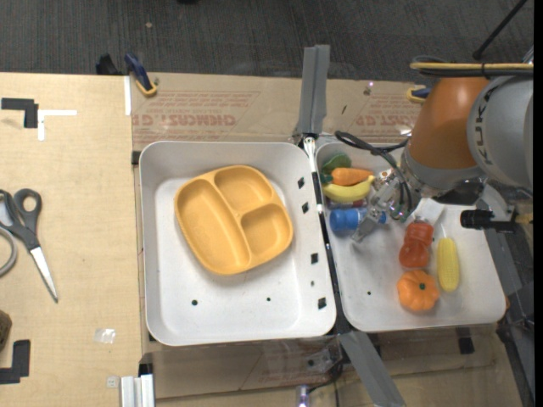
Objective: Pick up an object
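Note:
The right bin (373, 308) holds several toy foods. A carrot (350, 176), a banana (346, 191) and a green item (337, 161) lie at its far left corner, with a blue cup (344, 220) just below them. A red pepper (417, 243), a yellow corn cob (447, 263) and a small orange pumpkin (418, 292) sit further right. My gripper (370, 220) hangs low over the bin, right beside the blue cup, its fingers pointing down-left. Nothing shows between them.
The left bin (170, 312) bears a yellow divided plate (234, 219). Scissors (30, 236) lie on the wooden bench at far left. The arm's orange band (445, 121) looms over the right bin's far edge. A grey divider (312, 91) stands between the bins.

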### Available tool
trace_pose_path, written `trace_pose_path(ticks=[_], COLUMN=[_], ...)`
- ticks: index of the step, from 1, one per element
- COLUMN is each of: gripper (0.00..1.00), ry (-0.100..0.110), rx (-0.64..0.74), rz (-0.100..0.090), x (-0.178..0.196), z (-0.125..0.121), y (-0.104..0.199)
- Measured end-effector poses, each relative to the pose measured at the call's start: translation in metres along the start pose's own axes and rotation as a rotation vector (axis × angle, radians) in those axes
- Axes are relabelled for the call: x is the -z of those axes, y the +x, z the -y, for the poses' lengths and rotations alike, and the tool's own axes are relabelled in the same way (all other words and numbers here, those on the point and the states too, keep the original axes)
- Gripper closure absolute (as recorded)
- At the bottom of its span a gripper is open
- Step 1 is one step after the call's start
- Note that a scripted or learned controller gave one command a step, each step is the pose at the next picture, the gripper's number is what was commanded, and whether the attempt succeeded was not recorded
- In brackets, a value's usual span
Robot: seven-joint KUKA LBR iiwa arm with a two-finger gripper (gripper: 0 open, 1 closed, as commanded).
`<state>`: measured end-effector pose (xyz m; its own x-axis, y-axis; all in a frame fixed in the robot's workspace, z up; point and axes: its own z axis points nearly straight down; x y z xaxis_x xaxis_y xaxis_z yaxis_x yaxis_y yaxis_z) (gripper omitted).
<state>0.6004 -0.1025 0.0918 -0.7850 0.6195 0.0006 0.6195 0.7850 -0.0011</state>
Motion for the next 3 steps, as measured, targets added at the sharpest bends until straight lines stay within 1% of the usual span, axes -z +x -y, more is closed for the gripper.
trace_pose_path(ticks=[1, 2, 3], gripper=[0.00, 0.00, 0.00], ry=[-0.001, -0.001, -0.001], rx=[-0.020, -0.059, -0.229], rz=[0.002, 0.000, 0.003], x=[0.000, -0.001, 0.000], z=[0.040, 0.088, 0.051], y=[0.016, 0.083, 0.020])
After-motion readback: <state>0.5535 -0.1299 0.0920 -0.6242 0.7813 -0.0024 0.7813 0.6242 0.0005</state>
